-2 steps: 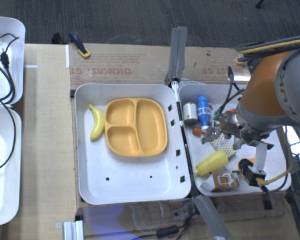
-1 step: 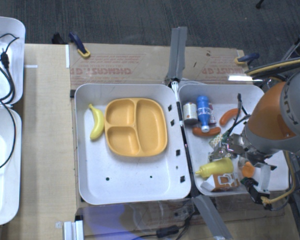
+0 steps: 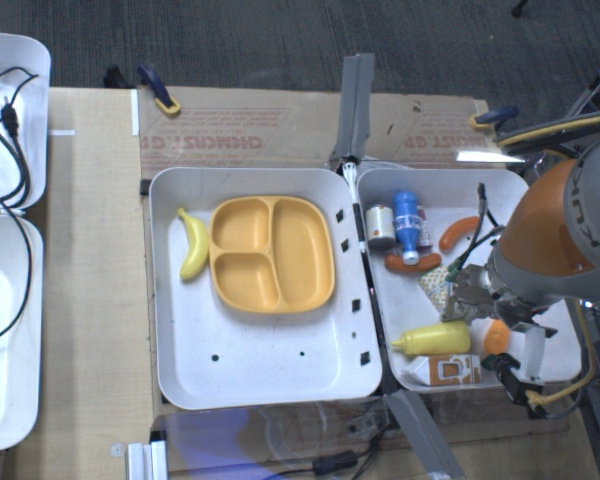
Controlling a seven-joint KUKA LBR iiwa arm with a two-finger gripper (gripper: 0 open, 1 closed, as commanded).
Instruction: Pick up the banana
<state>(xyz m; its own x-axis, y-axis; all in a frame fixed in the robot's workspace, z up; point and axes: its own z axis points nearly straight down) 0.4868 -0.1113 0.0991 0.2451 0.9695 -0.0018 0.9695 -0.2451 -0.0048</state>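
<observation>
Yellow and curved, the banana (image 3: pixel 192 247) lay in the left bin (image 3: pixel 180 353), just beside the left edge of a yellow three-compartment plate (image 3: pixel 273 253) and near the bin's left wall. The arm (image 3: pixel 552 233) reached in over the right bin (image 3: pixel 425 380), well apart from the banana. Its gripper (image 3: pixel 467 306) hung above the clutter there, and whether it was open or closed could not be told from this angle. Under and around it lay a yellow mustard bottle (image 3: pixel 435 341), a blue bottle (image 3: pixel 408 224), a small silver can (image 3: pixel 380 226), two sausages (image 3: pixel 458 232) and a small orange-and-white carton (image 3: pixel 453 370). Both bins sat side by side on the cardboard-covered tabletop (image 3: pixel 95 268).
</observation>
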